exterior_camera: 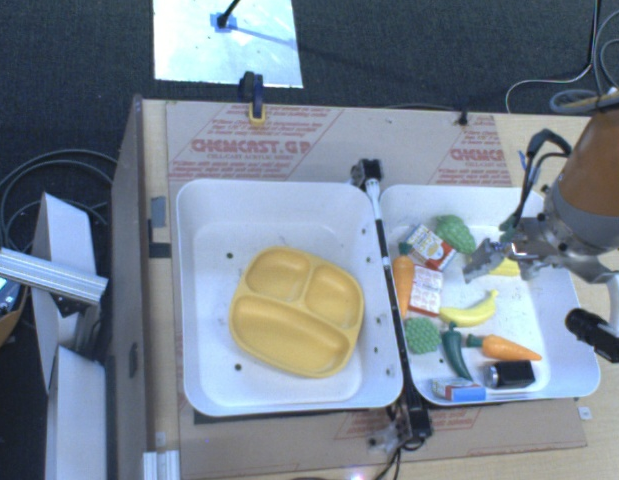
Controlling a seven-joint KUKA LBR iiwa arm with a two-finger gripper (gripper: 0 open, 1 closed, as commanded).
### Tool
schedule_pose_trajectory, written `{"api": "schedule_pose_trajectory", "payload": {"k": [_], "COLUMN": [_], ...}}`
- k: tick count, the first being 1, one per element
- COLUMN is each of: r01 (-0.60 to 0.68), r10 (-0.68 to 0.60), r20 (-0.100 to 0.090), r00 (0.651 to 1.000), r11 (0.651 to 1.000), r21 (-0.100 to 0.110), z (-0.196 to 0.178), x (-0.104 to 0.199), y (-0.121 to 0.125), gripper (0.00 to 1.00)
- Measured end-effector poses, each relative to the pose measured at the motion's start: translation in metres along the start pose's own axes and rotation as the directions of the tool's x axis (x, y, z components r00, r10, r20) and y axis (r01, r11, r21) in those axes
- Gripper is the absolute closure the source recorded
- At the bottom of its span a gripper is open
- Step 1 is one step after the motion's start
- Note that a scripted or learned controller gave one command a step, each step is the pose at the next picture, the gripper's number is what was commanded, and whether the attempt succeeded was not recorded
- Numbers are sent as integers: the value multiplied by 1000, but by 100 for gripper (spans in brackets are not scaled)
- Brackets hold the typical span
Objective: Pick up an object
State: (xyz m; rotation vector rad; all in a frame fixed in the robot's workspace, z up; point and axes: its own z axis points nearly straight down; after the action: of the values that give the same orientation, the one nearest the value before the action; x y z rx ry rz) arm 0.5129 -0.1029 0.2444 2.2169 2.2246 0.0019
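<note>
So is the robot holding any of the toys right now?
Cannot be told. The gripper hangs over the right bin near a yellow piece, but no toy shows between its tips.

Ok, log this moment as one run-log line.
stage: reaching | gripper: over right bin, above the clutter near yellow piece | banana: lying in bin | yellow tray: in left bin

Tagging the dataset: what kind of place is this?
Likely a robotics lab pick-testing bench: two white bins on a cardboard sheet, toy food such as a banana and carrot, a yellow divided tray, loose cables.
</note>
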Motion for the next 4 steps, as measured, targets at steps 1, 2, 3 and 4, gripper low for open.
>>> {"api": "schedule_pose_trajectory", "payload": {"k": [1,2,3,4], "r01": [-4,-5,6,1], "r10": [4,5,-6,-1], "r20": [-3,-3,1,0], "r00": [1000,1000,1000,1000], "r11": [1000,1000,1000,1000], "r21": [6,-14,-8,-2], "z": [148,154,159,149], "x": [20,-42,-7,-9], "y": [-21,-21,68,64], "gripper": [0,0,0,100]}}
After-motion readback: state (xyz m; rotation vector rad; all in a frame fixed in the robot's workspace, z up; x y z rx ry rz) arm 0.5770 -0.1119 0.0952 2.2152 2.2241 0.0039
